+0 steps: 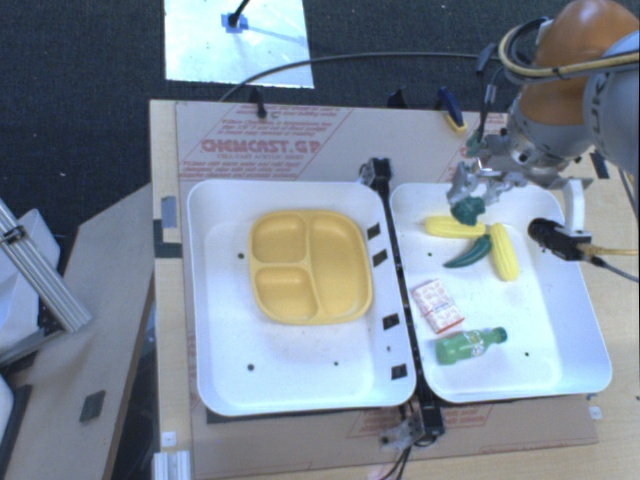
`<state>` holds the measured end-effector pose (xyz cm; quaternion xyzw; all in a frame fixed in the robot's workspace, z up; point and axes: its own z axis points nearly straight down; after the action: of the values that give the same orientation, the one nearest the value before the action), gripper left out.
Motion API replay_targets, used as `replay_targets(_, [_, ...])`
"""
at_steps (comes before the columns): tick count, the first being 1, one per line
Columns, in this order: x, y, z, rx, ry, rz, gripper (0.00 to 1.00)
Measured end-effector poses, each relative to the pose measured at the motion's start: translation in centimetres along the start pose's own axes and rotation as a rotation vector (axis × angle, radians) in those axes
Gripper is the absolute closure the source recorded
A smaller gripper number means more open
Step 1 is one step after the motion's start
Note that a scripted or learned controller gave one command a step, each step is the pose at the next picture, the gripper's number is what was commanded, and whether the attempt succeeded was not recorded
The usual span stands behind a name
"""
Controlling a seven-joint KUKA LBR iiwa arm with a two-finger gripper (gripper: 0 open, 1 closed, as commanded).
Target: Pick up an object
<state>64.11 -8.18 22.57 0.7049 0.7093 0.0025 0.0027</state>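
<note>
The gripper (468, 200) hangs over the far edge of the right bin (575, 313), and a small dark green object (466, 211) sits just at its tip. I cannot tell whether this piece is really held or only lies under the tool, so I do not say it is grasped.

Right beside it lies a yellow banana (453, 228), then a green pepper (469, 252) and a corn cob (504, 251), all close together. These look like toy food from plastic: light, stiff and smooth, so I think they can slip or roll. The best hold is probably across the narrow middle of the body, not on the pointed ends.

Nearer in the same bin are a small red and white packet (437, 305) and a green bottle (470, 344) lying on its side; the bottle is round and may roll away.

The left bin (225, 368) holds a yellow tray (308, 266) with three compartments, with nothing in them.
</note>
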Motion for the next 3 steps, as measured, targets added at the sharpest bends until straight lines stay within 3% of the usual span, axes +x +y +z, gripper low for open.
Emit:
replay_targets(1, [0.0, 0.1, -2.9, 0.003, 0.000, 0.000, 1.00])
replay_targets(3, [7.7, -4.8, -2.3, 0.009, 0.002, -0.002, 1.00])
